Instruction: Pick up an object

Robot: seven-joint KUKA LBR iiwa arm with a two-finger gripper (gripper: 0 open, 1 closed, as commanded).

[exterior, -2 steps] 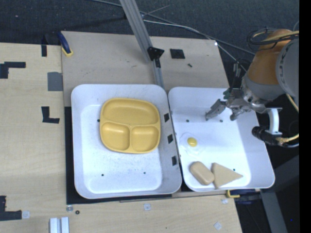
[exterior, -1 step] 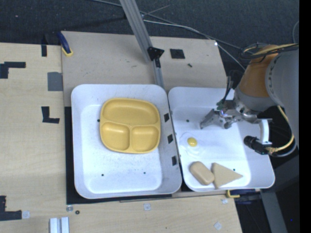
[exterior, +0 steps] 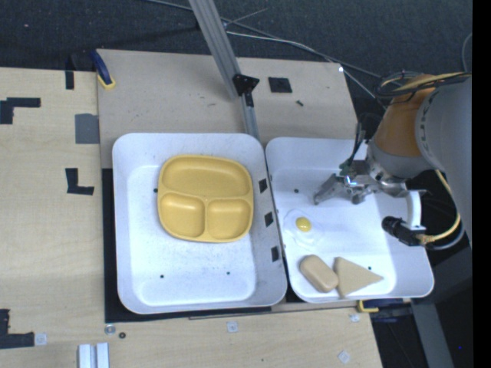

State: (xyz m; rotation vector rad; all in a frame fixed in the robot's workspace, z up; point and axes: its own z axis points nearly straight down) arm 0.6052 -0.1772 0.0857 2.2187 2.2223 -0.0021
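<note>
The right bin (exterior: 399, 282) holds three toy foods. A fried egg (exterior: 303, 225), white with a yellow yolk, lies near its middle left. A tan bread roll (exterior: 317, 273) and a tan triangular slice (exterior: 355, 276) lie side by side at its front. My gripper (exterior: 338, 198) hangs over the bin's upper middle, a little up and to the right of the egg. Its fingers are spread open and nothing sits between them.
The left bin (exterior: 138, 282) carries a yellow divided plate (exterior: 205, 198) in its upper half. A grey pole (exterior: 222, 48) slants down to the gap between the bins. Cables run along the arm at the right bin's right side.
</note>
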